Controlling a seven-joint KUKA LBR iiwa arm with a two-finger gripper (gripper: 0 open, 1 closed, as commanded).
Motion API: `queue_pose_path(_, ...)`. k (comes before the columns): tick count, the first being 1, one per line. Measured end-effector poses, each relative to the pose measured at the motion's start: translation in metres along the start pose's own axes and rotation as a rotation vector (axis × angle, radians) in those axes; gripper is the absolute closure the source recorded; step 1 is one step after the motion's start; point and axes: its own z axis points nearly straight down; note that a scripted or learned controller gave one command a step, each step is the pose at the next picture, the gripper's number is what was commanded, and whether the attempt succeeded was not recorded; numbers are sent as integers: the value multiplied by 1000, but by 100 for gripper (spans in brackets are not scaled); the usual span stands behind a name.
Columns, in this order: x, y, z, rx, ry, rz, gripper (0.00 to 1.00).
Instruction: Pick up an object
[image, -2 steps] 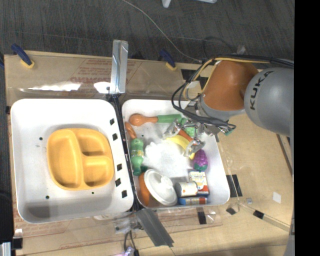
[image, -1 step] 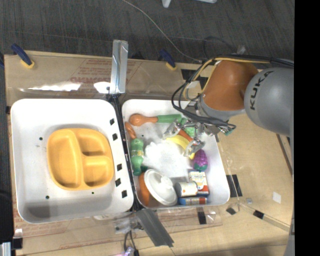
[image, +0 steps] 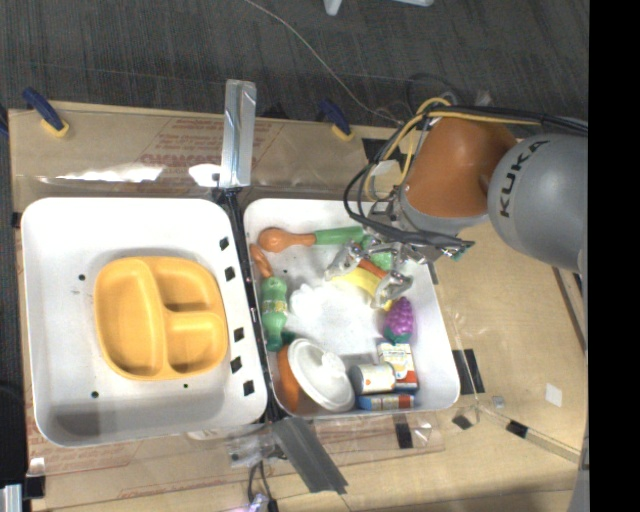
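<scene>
My gripper (image: 372, 268) hangs low in the back part of the right bin (image: 440, 330), under the orange wrist band. Its metal fingers (image: 345, 262) stand apart, straddling a small yellow and orange toy (image: 366, 277). Nothing is lifted. Around it lie an orange and green maraca-like toy (image: 300, 239), a green bottle-shaped toy (image: 273, 310), a purple grape bunch (image: 399, 317), a white lidded orange bowl (image: 318, 375) and a small carton (image: 398, 362).
The left bin (image: 60, 330) holds a yellow divided tray (image: 160, 316). A metal post (image: 238, 130) stands behind the wall between the bins. Cables loop off the wrist at the back right.
</scene>
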Motion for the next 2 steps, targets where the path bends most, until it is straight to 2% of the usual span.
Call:
queue_pose_path(1,25,41,1,-7,-2,-29,0)
queue_pose_path(2,2,29,1,-5,2,-81,0)
